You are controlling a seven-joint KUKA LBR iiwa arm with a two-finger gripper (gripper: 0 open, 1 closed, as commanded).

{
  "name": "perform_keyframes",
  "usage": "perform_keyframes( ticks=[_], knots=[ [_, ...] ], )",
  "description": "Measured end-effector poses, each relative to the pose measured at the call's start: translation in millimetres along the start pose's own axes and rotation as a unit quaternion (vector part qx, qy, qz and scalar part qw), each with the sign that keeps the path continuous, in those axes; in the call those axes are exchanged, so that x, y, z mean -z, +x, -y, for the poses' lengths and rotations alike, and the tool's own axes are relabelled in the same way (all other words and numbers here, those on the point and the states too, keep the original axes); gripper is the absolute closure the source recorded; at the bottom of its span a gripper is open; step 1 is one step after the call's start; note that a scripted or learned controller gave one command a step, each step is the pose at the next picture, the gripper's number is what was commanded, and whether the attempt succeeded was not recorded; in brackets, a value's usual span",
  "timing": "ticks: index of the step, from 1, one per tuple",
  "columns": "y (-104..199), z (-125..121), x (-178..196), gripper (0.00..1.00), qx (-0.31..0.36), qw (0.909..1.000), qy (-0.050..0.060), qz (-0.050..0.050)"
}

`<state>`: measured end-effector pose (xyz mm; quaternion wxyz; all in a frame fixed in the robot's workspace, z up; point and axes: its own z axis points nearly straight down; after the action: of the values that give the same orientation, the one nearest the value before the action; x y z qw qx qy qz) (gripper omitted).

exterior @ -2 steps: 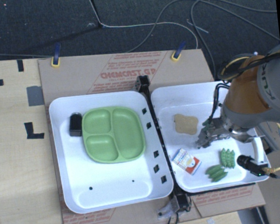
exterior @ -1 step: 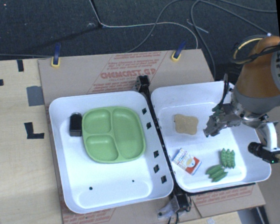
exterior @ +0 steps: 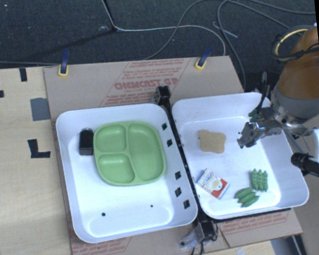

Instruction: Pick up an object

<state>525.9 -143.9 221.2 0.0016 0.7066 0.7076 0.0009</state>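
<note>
So far nothing is picked up: the gripper, whose opening I cannot tell, hangs with the cracker just beside it, pea pods below.

This is looking like a robotics lab or test cell, not a home. Two white bins are sitting side by side on a cardboard sheet, which yellow clamps are pinning down at the upper edge of a wooden bench. Black tape marks are dotting the bench at the left of the frame. Loose cables are trailing over dark carpet along the top. At the right edge, a grey and orange robot arm is reaching in over the right bin.
</note>
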Motion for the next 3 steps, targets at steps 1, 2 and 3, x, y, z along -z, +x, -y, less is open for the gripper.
perform_keyframes(
  ticks=[1, 2, 3],
  knots=[
    [57, -13, -4, 1.00, 0.003, 1.0000, 0.002, -0.001],
    [101, -10, -7, 1.00, 0.002, 1.0000, 0.002, -0.001],
    [152, -18, 2, 1.00, 0.003, 1.0000, 0.002, -0.001]
  ],
)
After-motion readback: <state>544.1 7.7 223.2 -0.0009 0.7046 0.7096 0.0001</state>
